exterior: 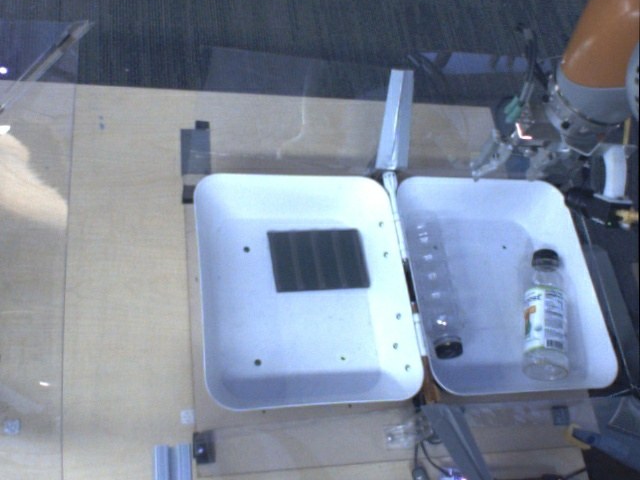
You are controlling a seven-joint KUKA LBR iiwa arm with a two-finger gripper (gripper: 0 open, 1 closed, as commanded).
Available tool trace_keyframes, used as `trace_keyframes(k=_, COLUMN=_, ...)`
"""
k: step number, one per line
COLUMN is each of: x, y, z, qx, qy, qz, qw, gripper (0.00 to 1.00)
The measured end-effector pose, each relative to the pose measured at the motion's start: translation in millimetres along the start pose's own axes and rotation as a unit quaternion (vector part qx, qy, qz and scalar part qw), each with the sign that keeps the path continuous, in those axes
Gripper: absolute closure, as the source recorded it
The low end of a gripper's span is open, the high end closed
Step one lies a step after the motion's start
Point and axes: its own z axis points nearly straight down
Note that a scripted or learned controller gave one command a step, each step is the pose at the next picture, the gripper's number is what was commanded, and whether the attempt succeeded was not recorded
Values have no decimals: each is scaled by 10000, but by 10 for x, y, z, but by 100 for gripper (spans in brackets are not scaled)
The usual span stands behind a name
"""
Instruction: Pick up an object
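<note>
In the right bin (500, 196) a clear plastic bottle (545, 316) with a black cap and a printed label lies along the right wall, cap toward the back. A clear tube (436, 293) with a black end lies along that bin's left wall. A dark grey ribbed pad (318, 259) lies flat in the left bin (230, 298). My gripper (512, 150) hangs above the back rim of the right bin, well apart from the bottle and the tube, with nothing seen in it.
The grey arm with its orange band (600, 38) comes in at the top right. A metal divider post (394, 128) stands behind the gap between the bins. Cables and brackets lie along the right and front edges of the bench.
</note>
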Motion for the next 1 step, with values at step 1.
trace_keyframes(k=1, x=-410, y=-793, z=307, qx=-4, qy=-3, qz=-934, qw=9956, gripper=0)
